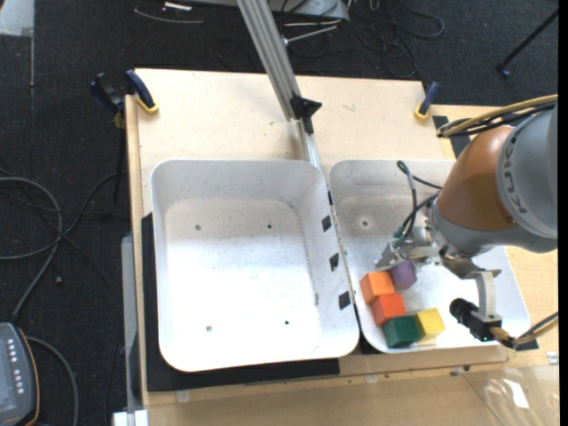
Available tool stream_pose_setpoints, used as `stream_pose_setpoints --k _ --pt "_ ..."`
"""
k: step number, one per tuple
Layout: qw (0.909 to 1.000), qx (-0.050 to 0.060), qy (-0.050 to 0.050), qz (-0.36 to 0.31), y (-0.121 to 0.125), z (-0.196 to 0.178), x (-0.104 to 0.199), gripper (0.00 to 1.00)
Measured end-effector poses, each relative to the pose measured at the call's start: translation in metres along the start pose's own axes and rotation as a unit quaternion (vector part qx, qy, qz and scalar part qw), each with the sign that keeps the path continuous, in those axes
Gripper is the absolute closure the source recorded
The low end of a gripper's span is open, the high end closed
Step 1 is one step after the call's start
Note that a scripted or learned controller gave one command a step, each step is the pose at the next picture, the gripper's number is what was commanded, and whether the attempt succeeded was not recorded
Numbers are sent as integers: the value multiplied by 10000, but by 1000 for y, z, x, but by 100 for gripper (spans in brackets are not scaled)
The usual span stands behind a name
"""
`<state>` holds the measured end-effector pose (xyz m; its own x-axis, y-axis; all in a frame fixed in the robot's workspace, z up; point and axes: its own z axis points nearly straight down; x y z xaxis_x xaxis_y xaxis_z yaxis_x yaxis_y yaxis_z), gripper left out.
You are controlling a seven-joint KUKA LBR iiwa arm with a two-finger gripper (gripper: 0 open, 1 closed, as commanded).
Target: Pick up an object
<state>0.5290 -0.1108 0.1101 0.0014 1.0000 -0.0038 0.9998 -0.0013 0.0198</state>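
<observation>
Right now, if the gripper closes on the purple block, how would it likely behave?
The purple block looks small and rigid, so probably light and stiff. Its rounded look suggests it might slip or roll. It touches the orange block, which may get nudged.

Yellow clamps (pixel 142 96) at bench (pixel 222 118) corners; cables (pixel 35 211) on floor

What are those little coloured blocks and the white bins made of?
The orange blocks, green block and yellow block look like painted wood or foam: flat matte faces, crisp edges, no glare. The purple piece has the same dull finish. The bins look like moulded plastic, with rounded corners, thin rims and a speckled, scuffed surface. The bench seems to be plywood or fibreboard.
</observation>
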Motion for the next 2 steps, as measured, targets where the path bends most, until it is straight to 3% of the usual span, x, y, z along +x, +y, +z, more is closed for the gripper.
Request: stream_pose_setpoints --k 2 --pt "10000 51 31 -54 53 -187 160 100"
